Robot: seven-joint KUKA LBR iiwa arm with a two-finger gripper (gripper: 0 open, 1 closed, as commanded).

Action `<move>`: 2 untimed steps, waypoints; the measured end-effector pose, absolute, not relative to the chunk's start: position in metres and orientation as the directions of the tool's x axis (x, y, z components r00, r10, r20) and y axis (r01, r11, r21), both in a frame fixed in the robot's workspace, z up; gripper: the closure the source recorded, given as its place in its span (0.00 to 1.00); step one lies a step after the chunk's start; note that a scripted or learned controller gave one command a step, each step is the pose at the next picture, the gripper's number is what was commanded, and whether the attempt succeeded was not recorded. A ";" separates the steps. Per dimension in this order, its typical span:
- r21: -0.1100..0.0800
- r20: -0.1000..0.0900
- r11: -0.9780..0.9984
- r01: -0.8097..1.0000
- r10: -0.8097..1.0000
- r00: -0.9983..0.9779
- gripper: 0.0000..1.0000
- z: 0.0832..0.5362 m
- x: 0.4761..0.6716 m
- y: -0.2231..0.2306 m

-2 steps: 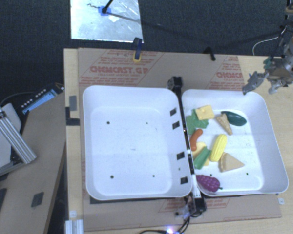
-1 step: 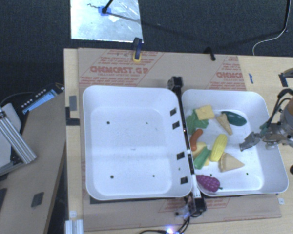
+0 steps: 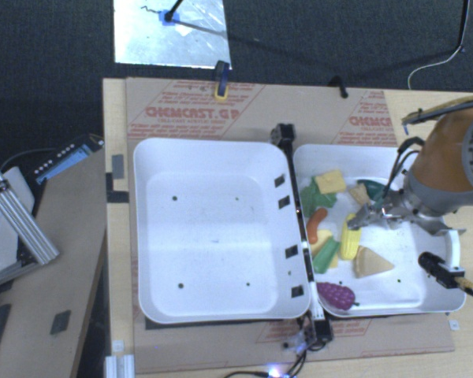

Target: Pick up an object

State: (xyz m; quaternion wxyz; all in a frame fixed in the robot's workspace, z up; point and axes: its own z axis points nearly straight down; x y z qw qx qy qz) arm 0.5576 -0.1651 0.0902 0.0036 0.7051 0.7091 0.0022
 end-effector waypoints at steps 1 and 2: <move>-0.044 0.000 0.000 0.999 1.000 0.000 0.00 0.085 0.661 -0.129; 0.001 -0.001 -0.001 1.000 1.000 0.001 0.00 0.085 0.642 -0.168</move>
